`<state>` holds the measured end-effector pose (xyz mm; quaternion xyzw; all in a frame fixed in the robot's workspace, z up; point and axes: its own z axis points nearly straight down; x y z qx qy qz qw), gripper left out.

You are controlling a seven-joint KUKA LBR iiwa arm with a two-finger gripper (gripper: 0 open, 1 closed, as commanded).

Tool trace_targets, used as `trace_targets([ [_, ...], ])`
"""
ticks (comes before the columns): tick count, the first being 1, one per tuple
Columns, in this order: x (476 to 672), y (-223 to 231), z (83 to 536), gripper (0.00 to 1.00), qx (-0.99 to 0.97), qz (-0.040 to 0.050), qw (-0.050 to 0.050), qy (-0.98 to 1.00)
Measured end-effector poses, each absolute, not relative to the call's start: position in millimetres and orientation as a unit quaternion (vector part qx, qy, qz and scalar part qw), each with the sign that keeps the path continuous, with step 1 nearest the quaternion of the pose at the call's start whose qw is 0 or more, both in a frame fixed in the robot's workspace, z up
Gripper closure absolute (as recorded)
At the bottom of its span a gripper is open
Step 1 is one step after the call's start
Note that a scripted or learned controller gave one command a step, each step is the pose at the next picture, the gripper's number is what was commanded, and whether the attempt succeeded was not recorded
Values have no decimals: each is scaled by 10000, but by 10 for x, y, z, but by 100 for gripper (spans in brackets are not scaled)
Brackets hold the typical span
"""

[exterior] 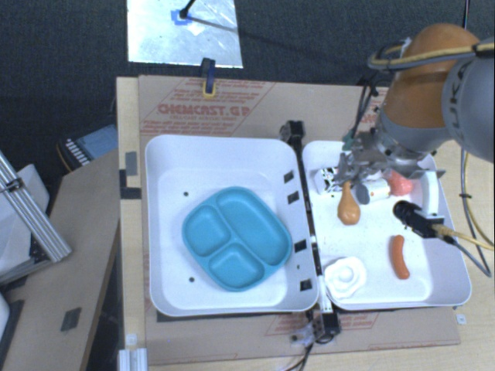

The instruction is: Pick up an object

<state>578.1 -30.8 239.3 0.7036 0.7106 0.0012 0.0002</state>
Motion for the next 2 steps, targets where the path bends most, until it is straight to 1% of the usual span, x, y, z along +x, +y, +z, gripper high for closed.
trace_targets([
  [1, 5870, 217, 2468, 100, 7034, 18, 1, 7108],
  [2, 6017, 686, 2419, 100, 7037, 16, 2, 7105],
])
